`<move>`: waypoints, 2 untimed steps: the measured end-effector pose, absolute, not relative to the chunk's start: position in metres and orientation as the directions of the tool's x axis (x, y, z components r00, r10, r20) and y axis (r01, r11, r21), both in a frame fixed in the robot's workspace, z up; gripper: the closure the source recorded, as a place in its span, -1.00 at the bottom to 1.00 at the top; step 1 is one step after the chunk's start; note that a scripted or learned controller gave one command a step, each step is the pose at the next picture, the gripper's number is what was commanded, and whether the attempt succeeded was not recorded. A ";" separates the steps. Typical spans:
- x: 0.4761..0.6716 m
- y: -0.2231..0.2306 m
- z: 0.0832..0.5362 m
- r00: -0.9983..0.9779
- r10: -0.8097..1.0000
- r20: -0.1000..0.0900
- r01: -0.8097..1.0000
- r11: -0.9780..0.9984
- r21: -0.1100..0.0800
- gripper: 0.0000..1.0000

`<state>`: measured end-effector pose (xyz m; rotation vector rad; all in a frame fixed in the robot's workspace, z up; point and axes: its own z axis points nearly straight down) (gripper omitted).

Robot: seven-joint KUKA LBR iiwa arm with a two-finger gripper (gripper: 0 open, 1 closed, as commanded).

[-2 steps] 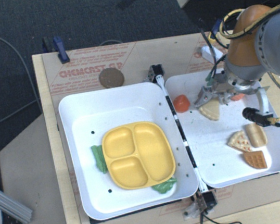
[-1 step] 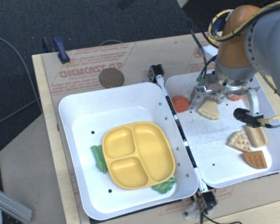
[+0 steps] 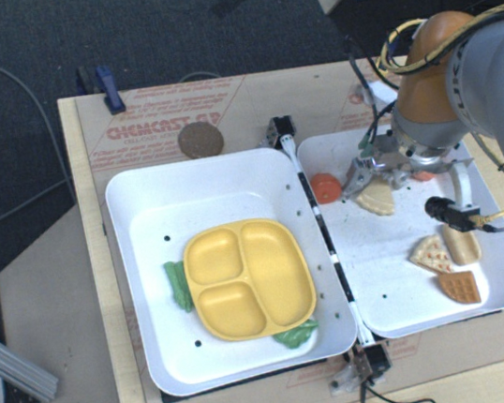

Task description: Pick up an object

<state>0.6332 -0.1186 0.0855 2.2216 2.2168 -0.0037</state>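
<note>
My gripper point(image 3: 382, 181) hangs over the back part of the right bin point(image 3: 382, 303), below the arm's orange band. It is open, its fingers spread either side of a pale tan food piece point(image 3: 378, 201) that lies on the bin floor just in front of them. Nothing is lifted between the fingers. A red round piece point(image 3: 327, 187) lies to the left of the gripper, by the bin's left wall. Toward the front right lie a pizza slice point(image 3: 429, 256), a tan bun-like piece point(image 3: 462, 245) and a small waffle point(image 3: 460, 287).
The left bin point(image 3: 138, 261) holds a yellow divided plate point(image 3: 247, 277) with green leafy pieces at its left point(image 3: 179, 285) and front point(image 3: 297, 336). A brown disc point(image 3: 200, 140) and a blue clip point(image 3: 108, 89) lie on the cardboard behind the bins.
</note>
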 end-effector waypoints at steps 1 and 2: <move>0.634 -0.117 0.095 0.001 1.000 -0.002 1.000 -0.001 0.002 1.00; 0.620 -0.051 0.185 -0.002 1.000 0.001 1.000 0.002 0.001 1.00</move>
